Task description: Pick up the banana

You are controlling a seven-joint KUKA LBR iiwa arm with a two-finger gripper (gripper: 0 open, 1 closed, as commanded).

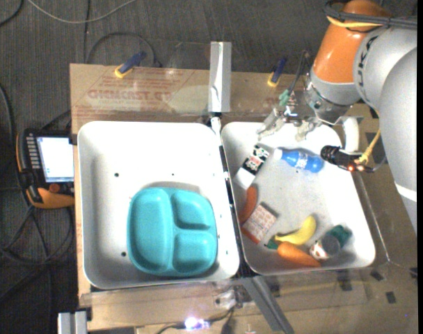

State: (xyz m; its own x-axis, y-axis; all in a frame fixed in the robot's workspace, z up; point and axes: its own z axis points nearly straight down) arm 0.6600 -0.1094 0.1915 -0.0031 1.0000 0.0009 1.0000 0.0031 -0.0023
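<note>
Seen from above, two white bins sit side by side. The gripper (289,122) hangs over the upper edge of the right bin (357,207), fingers spread apart and grasping nothing. The banana (300,232) lies in the lower part of that bin, touching a carrot (297,254). A turquoise divided plate (172,232) rests in the left bin (100,186).

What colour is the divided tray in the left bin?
Turquoise; the tray shows best in the camera view.

Faint mirrored lettering on cardboard sheet (138,96), unreadable
</note>
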